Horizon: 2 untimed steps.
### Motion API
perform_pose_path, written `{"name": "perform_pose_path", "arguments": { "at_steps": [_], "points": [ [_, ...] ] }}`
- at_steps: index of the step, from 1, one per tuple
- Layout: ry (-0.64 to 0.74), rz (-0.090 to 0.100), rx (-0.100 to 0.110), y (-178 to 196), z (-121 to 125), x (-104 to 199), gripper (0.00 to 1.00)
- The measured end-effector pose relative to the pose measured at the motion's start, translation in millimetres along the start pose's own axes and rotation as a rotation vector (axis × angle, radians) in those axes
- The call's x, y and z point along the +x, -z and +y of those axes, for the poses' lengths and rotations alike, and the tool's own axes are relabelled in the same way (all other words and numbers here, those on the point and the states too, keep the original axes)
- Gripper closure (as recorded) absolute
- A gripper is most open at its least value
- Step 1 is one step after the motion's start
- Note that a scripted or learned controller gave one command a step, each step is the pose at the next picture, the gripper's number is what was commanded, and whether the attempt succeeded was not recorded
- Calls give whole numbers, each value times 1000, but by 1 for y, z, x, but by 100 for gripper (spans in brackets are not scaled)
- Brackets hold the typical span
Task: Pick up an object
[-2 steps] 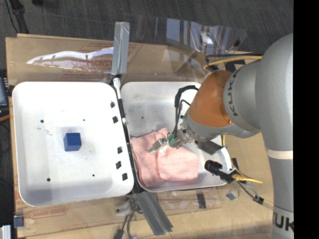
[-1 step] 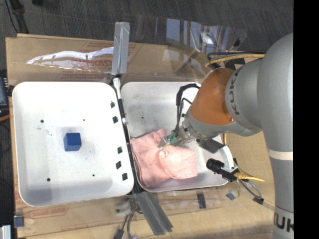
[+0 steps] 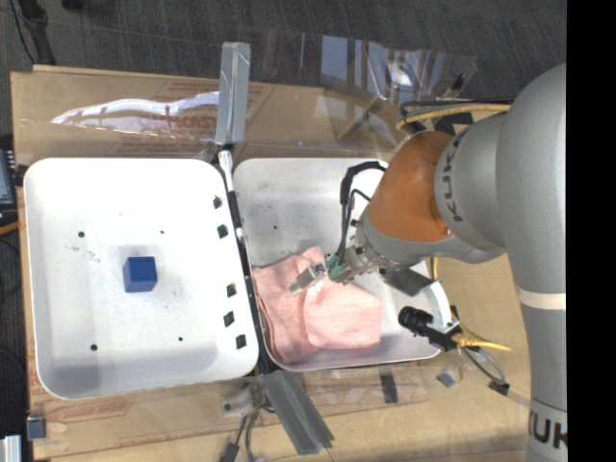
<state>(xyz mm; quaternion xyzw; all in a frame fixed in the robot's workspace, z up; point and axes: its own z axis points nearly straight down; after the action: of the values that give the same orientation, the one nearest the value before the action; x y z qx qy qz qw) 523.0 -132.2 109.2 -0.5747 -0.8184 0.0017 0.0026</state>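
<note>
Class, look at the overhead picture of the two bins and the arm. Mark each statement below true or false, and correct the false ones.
1. The blue cube lies in the left bin. True.
2. The pink cloth lies in the same bin as the cube. False: the cloth is in the right bin.
3. The gripper is over the right bin, at the cloth's upper edge. True.
4. The cloth is spread flat across the whole bin floor. False: it is bunched in the lower part of the bin.
5. The arm's orange band sits above the left bin. False: it is over the right bin.
</note>
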Motion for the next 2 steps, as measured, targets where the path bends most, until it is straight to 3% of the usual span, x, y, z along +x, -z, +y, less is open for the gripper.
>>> {"name": "perform_pose_path", "arguments": {
  "at_steps": [1, 2],
  "points": [
    [27, -1, -4, -18, 4, 22, 0],
    [31, -1, -2, -9, 4, 22, 100]
  ]
}}
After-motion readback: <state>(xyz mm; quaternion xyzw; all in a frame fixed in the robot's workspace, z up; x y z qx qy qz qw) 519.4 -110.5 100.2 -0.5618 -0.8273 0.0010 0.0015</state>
